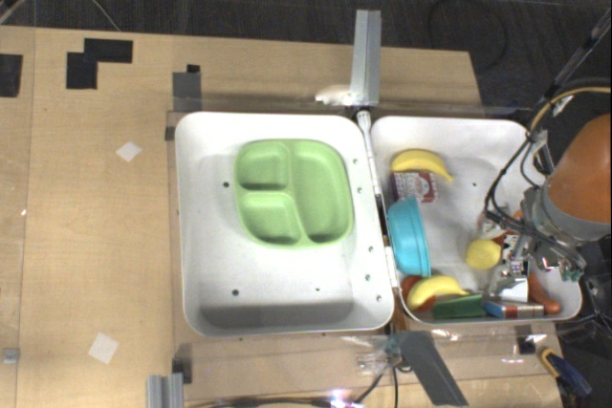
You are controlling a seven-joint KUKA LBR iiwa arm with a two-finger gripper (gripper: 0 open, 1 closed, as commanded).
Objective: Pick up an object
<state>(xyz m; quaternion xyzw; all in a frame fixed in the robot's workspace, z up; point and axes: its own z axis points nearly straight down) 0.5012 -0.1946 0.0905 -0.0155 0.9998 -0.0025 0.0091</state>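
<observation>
My gripper (511,278) hangs low over the near right corner of the right bin (459,137), below the arm's orange band (581,175). A yellow lemon-like ball (483,253) lies just to its left. In front of the gripper, along the bin's near wall, lie a green stick-shaped object (459,306) and a red and blue pen-like item (516,309). A yellow banana (434,289) rests at the near left, and a second banana (421,163) at the far left above a small purple packet (422,188). A blue bowl (408,236) stands on edge against the left wall.
The left bin (206,205) holds a green divided plate (291,191). A metal post (366,57) rises behind the divide between the bins. Black cables (507,182) loop from the arm over the right bin's far right side.
</observation>
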